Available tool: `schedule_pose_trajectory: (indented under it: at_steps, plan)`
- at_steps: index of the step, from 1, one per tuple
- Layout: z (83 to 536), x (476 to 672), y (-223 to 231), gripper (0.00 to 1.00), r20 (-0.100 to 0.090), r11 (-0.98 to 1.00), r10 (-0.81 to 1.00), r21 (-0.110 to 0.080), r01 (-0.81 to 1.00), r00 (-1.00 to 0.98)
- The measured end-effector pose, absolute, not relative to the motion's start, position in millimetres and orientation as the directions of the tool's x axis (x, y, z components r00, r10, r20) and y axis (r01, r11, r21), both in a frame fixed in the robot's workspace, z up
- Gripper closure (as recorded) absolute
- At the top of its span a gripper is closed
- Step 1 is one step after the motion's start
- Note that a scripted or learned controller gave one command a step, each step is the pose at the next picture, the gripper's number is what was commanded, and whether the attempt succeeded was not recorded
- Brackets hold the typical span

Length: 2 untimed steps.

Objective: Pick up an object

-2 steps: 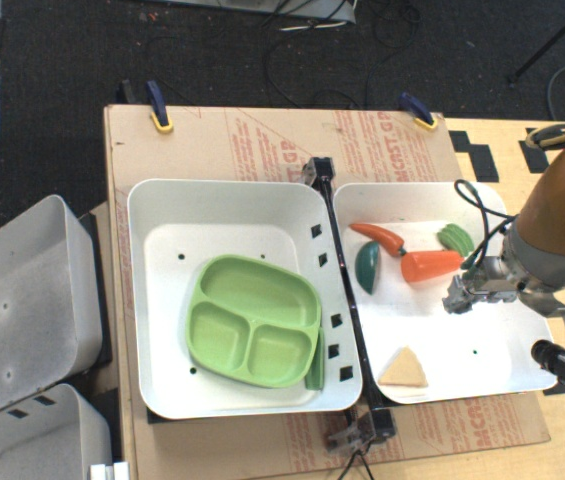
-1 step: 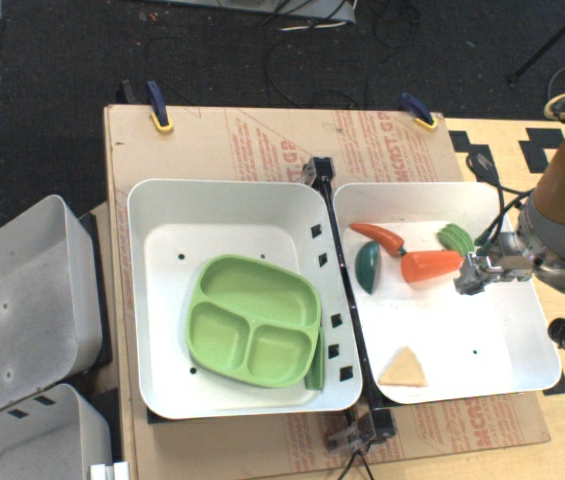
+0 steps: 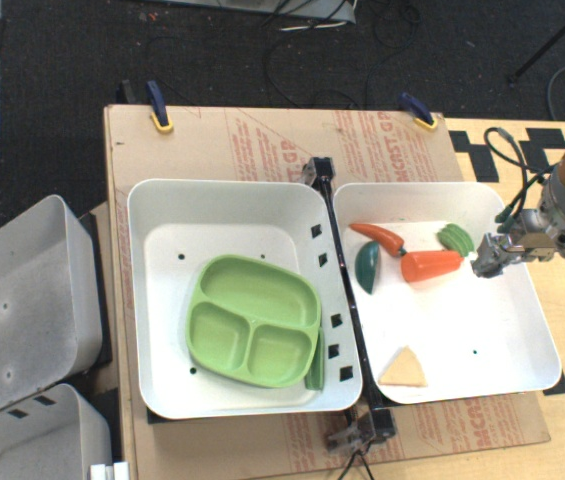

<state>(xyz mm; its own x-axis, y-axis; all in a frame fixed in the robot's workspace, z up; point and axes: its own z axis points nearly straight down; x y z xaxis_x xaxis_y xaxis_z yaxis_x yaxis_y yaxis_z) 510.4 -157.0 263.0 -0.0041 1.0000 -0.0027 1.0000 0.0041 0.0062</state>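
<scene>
**Inspector:** Start with the claw (image 3: 489,259). Position and state?

**Assistant:** It sits at the right of the frame, over the right edge of the right bin (image 3: 522,368). Nothing lies between its tips. Whether it is released or clenched I cannot tell; it is too small and blurred at this angle.

**Inspector:** Nearest items?

**Assistant:** Just left of it, a green leafy piece (image 3: 455,237). Next to that, an orange carrot-shaped piece (image 3: 430,264), lying flat with its blunt end toward the claw. A red pepper (image 3: 378,236) touches the carrot's left end, and a dark green piece (image 3: 367,267) lies just beyond, near the bin's left wall. A tan wedge (image 3: 403,368) rests apart, toward the lower edge of the same bin.

**Inspector:** Further out?

**Assistant:** The left bin (image 3: 152,208) holds a light green divided tray (image 3: 254,320). Both bins sit on a brown board surface (image 3: 232,138).

**Inspector:** Progress on the task?

**Assistant:** In my judgement, nothing is lifted yet; every item rests on a bin floor. Choosing an item, closing on it and raising it all remain. The leafy piece or the carrot look the likeliest targets, being nearest.
</scene>
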Motion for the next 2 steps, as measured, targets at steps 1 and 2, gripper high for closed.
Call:
schedule_pose_trajectory:
  at_steps: [1,2]
  plan:
    - [263,541.6,-112,1.0,0.0,0.007,1.0,0.003,1.0,-0.007]
    - [263,556.6,-69,1.0,0.001,0.008,1.0,0.002,1.0,-0.008]
